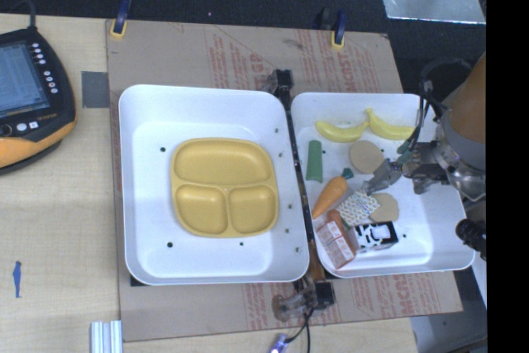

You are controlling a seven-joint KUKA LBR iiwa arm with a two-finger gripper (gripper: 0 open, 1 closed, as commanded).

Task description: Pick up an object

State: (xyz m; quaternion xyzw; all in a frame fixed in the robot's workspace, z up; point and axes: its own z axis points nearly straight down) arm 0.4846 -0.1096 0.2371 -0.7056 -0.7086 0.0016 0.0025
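- Over the right bin [430, 260] we see the gripper [383, 177], which comes from the right edge; its two fingers stand a little apart and nothing is between them.
- Just left of the gripper lies the carrot [330, 195], on a slant, with its green end toward the fingertips; we cannot tell if they touch.
- Just below the gripper we see a white netted piece [357, 208] and a tan round disc [385, 207], which touch each other.
- Above the gripper lies another tan disc [364, 155], and above that two yellow bananas [340, 131] [388, 126] side by side.
- Further left of the gripper, a green stick [314, 160] lies near the bin wall.
- Below and left of the gripper we see a small carton [335, 241] and a black and white box [376, 235].
- Far left of the gripper, the left bin [140, 178] holds a yellow divided plate [223, 184].
- Beyond that bin, a control pendant [29, 95] rests on the bench.
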